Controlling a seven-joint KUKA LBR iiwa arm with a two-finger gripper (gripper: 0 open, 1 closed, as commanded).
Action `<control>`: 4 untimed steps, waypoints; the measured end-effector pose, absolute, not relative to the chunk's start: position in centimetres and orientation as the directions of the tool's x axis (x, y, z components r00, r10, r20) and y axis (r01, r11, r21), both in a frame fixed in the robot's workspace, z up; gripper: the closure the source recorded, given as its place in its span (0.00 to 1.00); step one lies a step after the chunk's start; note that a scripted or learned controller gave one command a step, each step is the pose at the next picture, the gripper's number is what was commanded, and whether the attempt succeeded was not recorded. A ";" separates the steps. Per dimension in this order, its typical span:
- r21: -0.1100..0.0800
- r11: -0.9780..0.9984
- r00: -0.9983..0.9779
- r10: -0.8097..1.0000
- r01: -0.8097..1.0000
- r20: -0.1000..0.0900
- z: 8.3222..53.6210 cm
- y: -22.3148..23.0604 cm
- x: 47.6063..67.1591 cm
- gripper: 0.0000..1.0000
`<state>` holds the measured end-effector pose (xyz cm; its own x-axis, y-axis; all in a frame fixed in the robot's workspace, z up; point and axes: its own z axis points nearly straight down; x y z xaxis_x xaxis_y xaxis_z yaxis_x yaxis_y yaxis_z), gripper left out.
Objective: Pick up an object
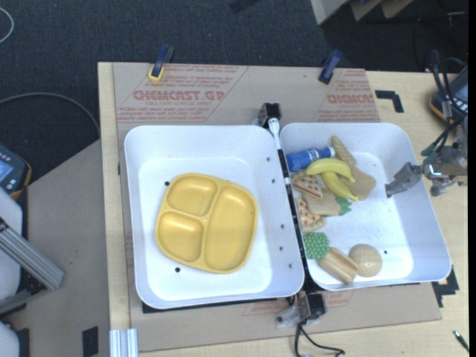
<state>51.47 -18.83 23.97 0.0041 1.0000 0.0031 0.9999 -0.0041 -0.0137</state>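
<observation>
Over the right bin's [416,155] edge, the gripper [405,178].

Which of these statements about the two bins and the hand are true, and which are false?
1. The yellow divided plate lies in the left bin. True.
2. The banana lies on the plate. False: it lies in the right bin, among other toy food.
3. The hand holds the blue bottle. False: the bottle lies apart from it, near the bins' shared edge.
4. The bread roll lies near the right bin's front edge. True.
</observation>
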 end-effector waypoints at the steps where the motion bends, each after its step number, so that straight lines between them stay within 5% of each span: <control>1: 0.000 0.000 0.000 1.000 1.000 0.000 24.7 -18.8 51.7 0.00; 4: -0.003 0.000 0.000 1.000 1.000 0.002 9.2 -19.0 50.9 0.00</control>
<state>50.89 -18.99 9.18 0.0000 1.0000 0.0023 1.0000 0.0000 -0.0034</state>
